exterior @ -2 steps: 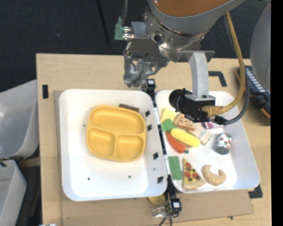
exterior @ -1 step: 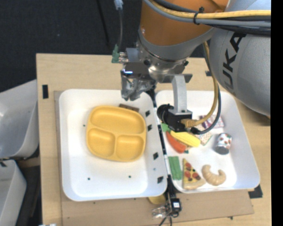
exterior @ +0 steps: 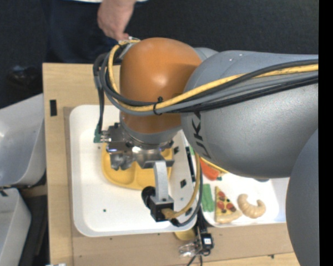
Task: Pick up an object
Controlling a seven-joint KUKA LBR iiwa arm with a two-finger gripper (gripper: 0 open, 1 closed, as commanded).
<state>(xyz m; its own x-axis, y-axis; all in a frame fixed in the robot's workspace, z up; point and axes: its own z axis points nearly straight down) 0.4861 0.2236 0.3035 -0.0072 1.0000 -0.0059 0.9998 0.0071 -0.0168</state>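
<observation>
Only one piece of lettering showed. On the grey arm, just below the orange band, stood a dark letter K, turned sideways and cut off by the cables crossing it; it looked like the start of the maker's name, but no further letters could be read. Nothing readable stood on the white bin, on the wooden bench around it, or on the toy pieces near the bin's right edge.

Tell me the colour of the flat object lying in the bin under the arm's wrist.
Yellow. The flat object shows best in the camera view, partly hidden by the wrist.
</observation>
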